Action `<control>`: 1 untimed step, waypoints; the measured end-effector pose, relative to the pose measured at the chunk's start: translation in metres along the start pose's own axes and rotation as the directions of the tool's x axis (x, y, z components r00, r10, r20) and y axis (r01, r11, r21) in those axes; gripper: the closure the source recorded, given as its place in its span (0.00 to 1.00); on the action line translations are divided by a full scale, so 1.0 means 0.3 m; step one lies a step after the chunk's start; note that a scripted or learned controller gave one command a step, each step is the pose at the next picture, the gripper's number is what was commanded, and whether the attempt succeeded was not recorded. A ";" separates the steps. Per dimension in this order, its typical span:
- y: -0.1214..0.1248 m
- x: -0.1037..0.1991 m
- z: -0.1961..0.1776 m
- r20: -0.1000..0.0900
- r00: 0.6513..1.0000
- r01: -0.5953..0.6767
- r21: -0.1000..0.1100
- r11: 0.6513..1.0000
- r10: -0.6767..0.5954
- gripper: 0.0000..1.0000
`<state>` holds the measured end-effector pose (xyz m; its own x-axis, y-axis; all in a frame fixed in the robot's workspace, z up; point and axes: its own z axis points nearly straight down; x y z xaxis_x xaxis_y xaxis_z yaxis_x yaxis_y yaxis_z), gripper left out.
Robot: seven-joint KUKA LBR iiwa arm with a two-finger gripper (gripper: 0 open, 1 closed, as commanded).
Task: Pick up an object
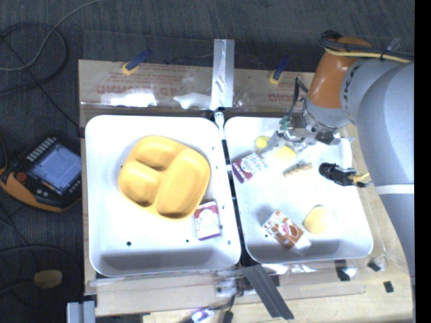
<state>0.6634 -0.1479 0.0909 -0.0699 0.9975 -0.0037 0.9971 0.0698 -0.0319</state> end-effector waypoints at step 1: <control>0.025 0.245 -0.300 0.001 0.993 0.116 -0.027 0.993 -0.116 1.00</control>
